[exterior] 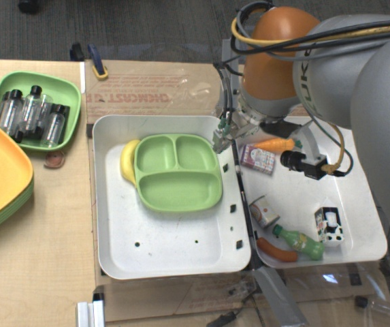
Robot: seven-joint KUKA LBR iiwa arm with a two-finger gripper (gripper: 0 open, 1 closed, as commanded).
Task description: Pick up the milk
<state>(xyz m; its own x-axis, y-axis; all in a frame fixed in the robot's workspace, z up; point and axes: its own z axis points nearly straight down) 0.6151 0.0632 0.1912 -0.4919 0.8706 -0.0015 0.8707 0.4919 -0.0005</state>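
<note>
To the far left of the gripper (223, 136), a small green tray (69, 94) of dark-capped bottles (31, 114) and a stack of orange plates (1, 176) are seen on the bench, well apart from it. Nearer, on its left, a green divided plate (178, 172) lies in the left bin (113, 251), with a yellow object (127, 161) tucked under the plate's far edge. The gripper is poised over the wall between the two bins; whether it is released or clenched cannot be told, and nothing is seen held in it. Just to its right lie a purple packet (258, 159) and a carrot (276, 144). The milk (328, 224), judged to be the small white carton with dark print, lies well to the right and below, in the right bin (368, 182). A green bottle (300, 242), a red sausage (276, 251) and a small box (264, 212) lie between. A wrong pick is the likely failure, since the packet and carrot are far closer; the carton's nearness to the bin wall could also block a clean approach.
</note>
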